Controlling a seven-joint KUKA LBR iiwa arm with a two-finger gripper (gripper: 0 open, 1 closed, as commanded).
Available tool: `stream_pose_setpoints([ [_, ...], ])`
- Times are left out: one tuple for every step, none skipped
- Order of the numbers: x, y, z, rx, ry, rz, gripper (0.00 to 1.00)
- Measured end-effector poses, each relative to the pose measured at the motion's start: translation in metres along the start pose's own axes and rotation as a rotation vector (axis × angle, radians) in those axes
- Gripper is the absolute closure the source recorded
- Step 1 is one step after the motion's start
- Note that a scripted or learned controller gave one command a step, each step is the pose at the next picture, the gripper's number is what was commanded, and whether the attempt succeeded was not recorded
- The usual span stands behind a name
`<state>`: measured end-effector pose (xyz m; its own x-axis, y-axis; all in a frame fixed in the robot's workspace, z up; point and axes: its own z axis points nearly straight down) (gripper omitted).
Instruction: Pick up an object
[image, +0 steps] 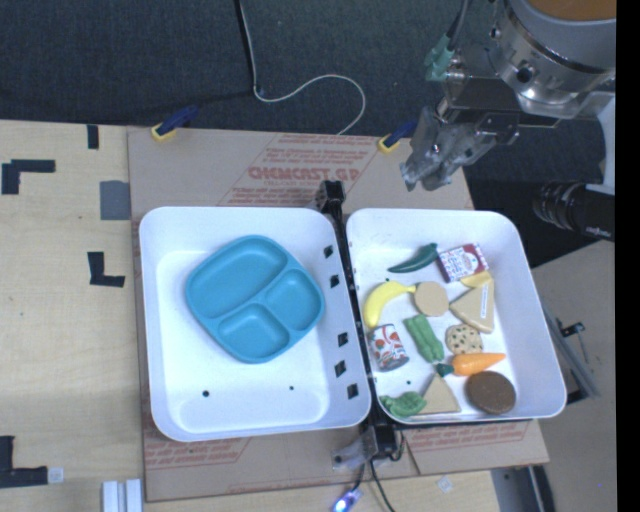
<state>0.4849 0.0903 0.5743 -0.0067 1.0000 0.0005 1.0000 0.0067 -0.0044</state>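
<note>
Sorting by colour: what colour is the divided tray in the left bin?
Light blue tray, clear in the camera view.

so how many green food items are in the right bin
3: a dark green pepper near the top, a green pod in the middle, a leafy piece at the bottom left corner. More may hide underneath others.

The gripper (432, 172) hung above the bench, beyond the far rim of the right bin (527, 262) crowded with toy food. A blue divided plate (254, 297) lay in the left bin (165, 300).
</note>
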Motion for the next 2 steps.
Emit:
stream_pose_setpoints([
  [0.0001, 0.0003, -0.0098, 0.001, 0.0, 0.0, 1.0],
  [0.0003, 0.0006, -0.0197, 0.002, -0.001, -0.001, 1.0],
])
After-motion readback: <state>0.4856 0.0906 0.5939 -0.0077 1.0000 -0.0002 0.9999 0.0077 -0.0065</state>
